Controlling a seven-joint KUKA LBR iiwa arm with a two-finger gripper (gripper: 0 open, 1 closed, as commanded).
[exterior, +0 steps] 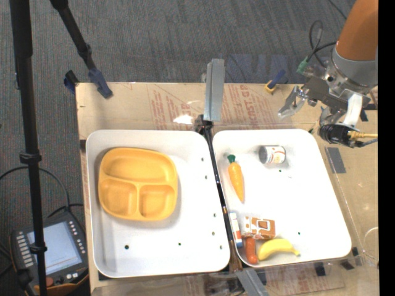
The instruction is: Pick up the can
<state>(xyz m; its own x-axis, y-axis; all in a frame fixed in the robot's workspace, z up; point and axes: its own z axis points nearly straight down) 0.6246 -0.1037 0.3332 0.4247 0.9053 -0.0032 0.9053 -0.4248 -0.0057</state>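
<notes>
We located the gripper above the far right corner of the right bin; we could not tell its state. The can lay on its side in that bin, near a carrot. The left bin held a yellow tray

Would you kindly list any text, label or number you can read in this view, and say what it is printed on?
Red printing on the cardboard sheet behind the bins: letters visible, too blurred and reversed to read.
Label on the can: too small to read.
Printing on the small carton: too blurred to read.
No text reads clearly.
</notes>
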